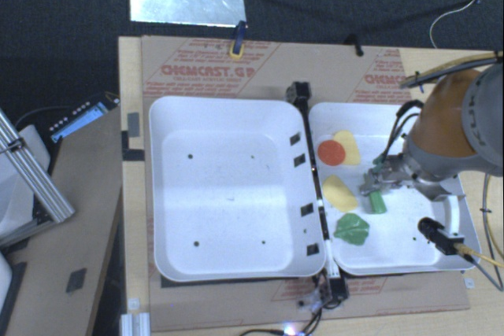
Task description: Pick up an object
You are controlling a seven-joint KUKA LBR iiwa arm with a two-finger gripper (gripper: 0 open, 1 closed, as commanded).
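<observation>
Dark carpet surrounds a desk (197, 59) carrying two white bins. All the objects lie in the right bin (402, 248): a red disc (331, 153), yellow pieces (340, 193), a green leaf (351, 228) and a green block (376, 202). Poised low over the green block, the gripper (375, 183) seems set on picking it; how far open it stands cannot be told.

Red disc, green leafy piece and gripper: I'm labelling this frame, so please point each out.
Red disc (331, 153), camera view, centre of its face.
Green leafy piece (351, 229), camera view, its middle.
Gripper (372, 187), camera view, at its fingertips.
</observation>
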